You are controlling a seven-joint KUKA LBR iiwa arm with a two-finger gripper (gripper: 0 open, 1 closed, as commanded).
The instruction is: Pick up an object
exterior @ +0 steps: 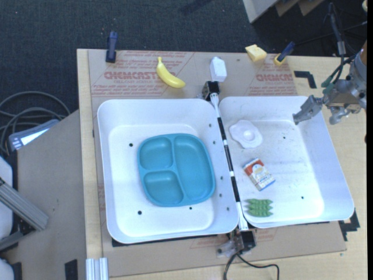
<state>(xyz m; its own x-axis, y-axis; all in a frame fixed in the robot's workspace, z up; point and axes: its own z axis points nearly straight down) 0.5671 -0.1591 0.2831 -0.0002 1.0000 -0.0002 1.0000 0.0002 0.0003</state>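
Lying outside the bins on the bench's far strip are a yellow banana (169, 75) near the left bin's far edge, a small white block (218, 69) just beyond the seam between the bins, a yellow wedge-shaped piece (255, 52) and a blue clip (284, 52) beyond the right bin, and a dark blue clip (111, 45) at the bench's far left corner. None of these lies between the gripper and the things in the right bin.

Reaching in from the right, the arm holds the gripper (320, 112) over the right bin's far right corner, above the rim and clear of everything inside. Its two grey fingers are spread apart with nothing between them; one finger (304, 112) angles down toward the bin's floor, the other sits just beside the right rim.

Within the left bin (116, 156) a blue divided plate (175, 169) with three compartments lies flat at the middle, its compartments bare.

Within the right bin (326, 162) three things lie along the left side, well apart from the gripper: a white fried-egg toy (245, 133) toward the far left, a small red and white carton (259, 174) lying tilted near the middle of the left side, and a green pea pod (259, 207) at the near left corner, close to the near rim.
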